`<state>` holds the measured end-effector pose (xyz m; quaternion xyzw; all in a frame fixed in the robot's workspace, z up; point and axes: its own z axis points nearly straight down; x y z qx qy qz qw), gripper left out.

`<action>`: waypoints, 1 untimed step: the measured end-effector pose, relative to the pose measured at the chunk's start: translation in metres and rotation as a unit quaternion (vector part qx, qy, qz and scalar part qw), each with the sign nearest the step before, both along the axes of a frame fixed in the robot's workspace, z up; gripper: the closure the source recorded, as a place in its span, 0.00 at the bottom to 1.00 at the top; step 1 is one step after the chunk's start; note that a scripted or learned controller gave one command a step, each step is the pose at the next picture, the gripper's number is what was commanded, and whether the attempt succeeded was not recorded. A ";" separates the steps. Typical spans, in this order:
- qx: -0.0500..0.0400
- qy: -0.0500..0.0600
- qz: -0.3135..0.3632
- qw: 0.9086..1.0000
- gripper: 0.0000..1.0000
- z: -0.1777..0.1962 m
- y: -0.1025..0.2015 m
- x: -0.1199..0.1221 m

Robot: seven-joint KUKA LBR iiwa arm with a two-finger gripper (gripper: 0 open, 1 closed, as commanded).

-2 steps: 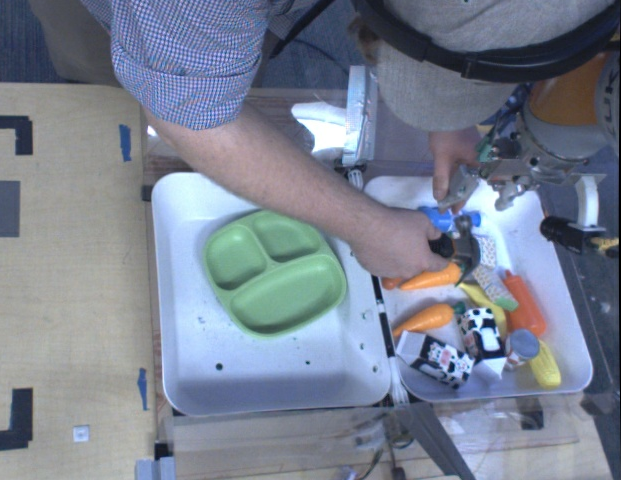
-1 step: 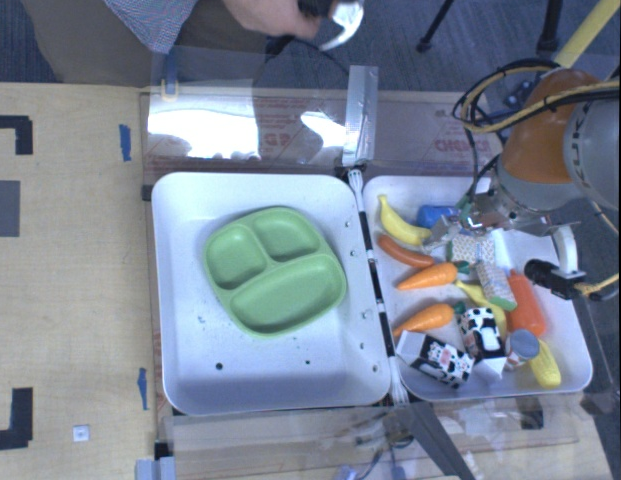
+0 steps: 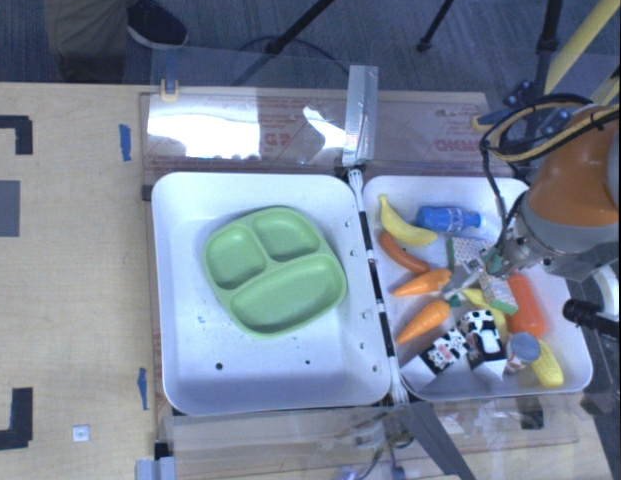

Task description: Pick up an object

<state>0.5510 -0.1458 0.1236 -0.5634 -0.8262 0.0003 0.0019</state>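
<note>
The right bin [image 3: 580,368] holds a heap of toy food. A yellow banana [image 3: 402,226] and a blue bottle [image 3: 447,217] lie at its far side. Two orange carrots [image 3: 422,284] [image 3: 423,321] lie at its left, below a darker orange piece [image 3: 398,253]. Two black-and-white cow toys [image 3: 446,351] [image 3: 481,333] sit near the front. A red piece [image 3: 527,306] and a yellow piece [image 3: 546,367] lie at the right. My gripper [image 3: 477,271] reaches down into the middle of the heap, just right of the upper carrot and above a small yellow piece [image 3: 484,301].
The left bin [image 3: 180,268] bears a green divided plate [image 3: 276,269]. A metal divider [image 3: 371,268] runs between the bins. The grey and orange arm [image 3: 575,203] hangs over the right bin's far right corner, with cables [image 3: 520,128] above it.
</note>
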 end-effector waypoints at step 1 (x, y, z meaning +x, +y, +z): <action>-0.002 -0.006 0.019 1.000 0.00 -0.037 0.013 0.002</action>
